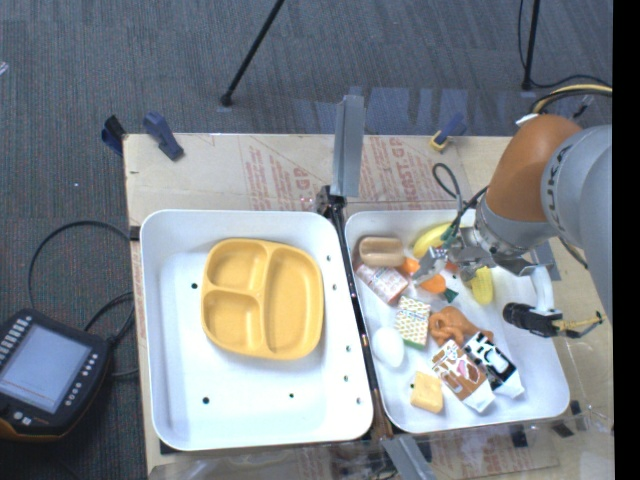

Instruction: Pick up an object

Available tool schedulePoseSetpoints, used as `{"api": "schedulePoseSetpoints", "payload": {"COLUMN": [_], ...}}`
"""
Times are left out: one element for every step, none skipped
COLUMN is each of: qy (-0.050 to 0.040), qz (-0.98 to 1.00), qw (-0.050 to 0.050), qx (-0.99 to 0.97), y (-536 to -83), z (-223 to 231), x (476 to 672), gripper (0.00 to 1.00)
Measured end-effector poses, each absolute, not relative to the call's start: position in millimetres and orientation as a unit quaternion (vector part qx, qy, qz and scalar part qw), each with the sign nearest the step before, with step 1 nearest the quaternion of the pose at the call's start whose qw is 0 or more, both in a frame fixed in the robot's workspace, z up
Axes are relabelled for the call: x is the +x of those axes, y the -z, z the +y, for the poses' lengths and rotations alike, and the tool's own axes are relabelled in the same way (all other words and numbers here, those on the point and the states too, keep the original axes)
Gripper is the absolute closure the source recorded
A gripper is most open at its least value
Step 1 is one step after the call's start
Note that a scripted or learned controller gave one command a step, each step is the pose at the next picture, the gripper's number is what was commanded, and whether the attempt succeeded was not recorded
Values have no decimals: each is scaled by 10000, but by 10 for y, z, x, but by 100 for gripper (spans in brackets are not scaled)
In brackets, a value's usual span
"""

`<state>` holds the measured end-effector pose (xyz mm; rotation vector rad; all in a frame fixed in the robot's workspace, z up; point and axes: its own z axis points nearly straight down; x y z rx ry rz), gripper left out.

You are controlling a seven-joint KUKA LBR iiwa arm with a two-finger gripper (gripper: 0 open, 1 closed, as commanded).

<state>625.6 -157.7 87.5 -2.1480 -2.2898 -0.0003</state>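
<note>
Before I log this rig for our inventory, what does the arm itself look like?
The arm is smooth, rounded grey with a broad orange band above the wrist. Black and yellow cables loop behind it. The gripper is a small dark metal assembly.

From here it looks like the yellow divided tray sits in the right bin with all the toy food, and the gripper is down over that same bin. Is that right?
Not quite. The yellow divided tray lies in the left bin, alone there. The toy food, such as the banana and the egg, is in the right bin, and the gripper is down over that bin, as the camera view shows.
</note>
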Motion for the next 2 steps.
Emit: {"api": "schedulePoseSetpoints", "payload": {"qy": [4, 35], "qz": [-7294, -7324], "qw": [17, -48], "qx": [-6841, -6809], "y": [-972, -2406], "z": [-1572, -1242], "x": [6262, 6184], "gripper": [100, 100]}}
